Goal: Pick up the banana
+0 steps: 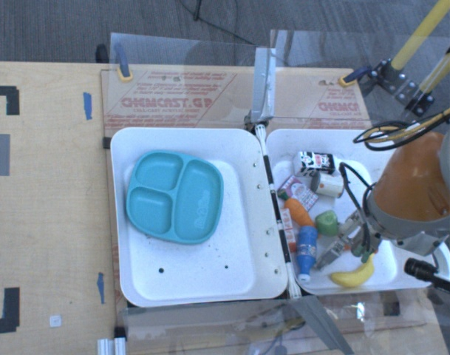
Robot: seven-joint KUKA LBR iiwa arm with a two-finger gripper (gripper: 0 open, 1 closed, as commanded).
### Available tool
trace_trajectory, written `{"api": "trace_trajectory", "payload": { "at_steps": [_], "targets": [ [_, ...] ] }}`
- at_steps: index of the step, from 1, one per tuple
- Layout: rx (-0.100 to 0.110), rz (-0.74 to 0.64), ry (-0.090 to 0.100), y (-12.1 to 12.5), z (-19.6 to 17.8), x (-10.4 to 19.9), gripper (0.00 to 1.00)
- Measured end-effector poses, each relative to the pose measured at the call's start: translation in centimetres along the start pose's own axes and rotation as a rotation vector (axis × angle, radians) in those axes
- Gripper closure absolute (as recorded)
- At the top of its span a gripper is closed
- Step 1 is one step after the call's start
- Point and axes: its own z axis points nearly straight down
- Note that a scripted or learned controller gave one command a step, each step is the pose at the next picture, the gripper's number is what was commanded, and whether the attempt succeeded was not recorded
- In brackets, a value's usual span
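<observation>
We found the hand (348,248) low in the right bin (380,272), fingers narrowly parted, holding nothing, just above the banana (354,275).

Two shallow white bins sit side by side: the left bin (136,272) bears one blue divided plate (174,197) with three compartments, and the right bin (387,276) holds the small things. In the right bin I count one yellow banana (355,275), one blue bottle (306,248), one orange carrot-like piece (298,213), one small green item (326,222), one black-and-white can (315,161), one white cylinder (328,186) and one pink-and-white packet (300,191). One arm with one two-finger gripper (352,244) is over that bin.
</observation>
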Motion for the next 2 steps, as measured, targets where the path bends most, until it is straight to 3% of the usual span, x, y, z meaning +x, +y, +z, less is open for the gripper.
{"api": "trace_trajectory", "payload": {
  "at_steps": [1, 2],
  "targets": [
    [0.002, -0.221, 0.000, 4.9, 0.0, -3.9, 0.00],
    [0.004, -0.335, 0.011, 8.5, -0.2, -10.4, 0.00]
  ]
}}
